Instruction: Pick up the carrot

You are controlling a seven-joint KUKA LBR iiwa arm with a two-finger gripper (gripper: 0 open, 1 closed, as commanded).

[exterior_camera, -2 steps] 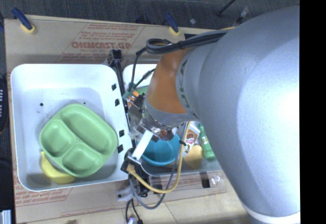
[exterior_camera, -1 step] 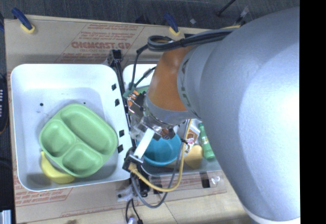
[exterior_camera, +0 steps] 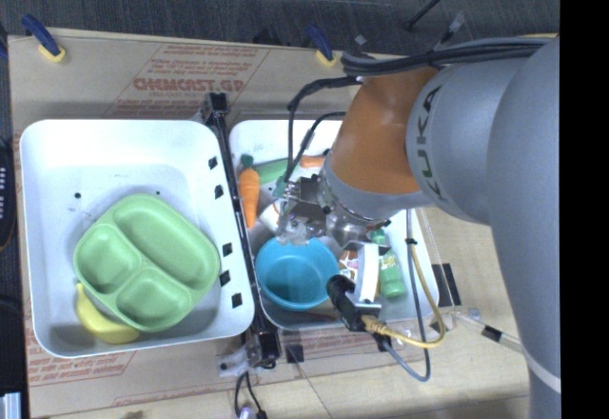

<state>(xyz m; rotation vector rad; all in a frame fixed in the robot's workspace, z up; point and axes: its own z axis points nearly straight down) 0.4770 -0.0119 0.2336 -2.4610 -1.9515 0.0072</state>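
Note:
The carrot (exterior_camera: 249, 195) is orange with a small green top and lies lengthwise along the left wall of the right bin (exterior_camera: 269, 129). My gripper (exterior_camera: 297, 215) hangs low inside the right bin, just right of the carrot and above the blue bowl (exterior_camera: 297, 278). The grey arm and its orange band cover much of the bin. Nothing shows as held by the gripper.
A green divided plate (exterior_camera: 147, 260) sits in the left bin (exterior_camera: 114, 136), resting on a yellow object (exterior_camera: 98, 319). In the right bin a green bottle (exterior_camera: 391, 275) and a white-and-red item (exterior_camera: 349, 267) lie near the bowl. Black clips (exterior_camera: 217, 107) run along the divider between the bins.

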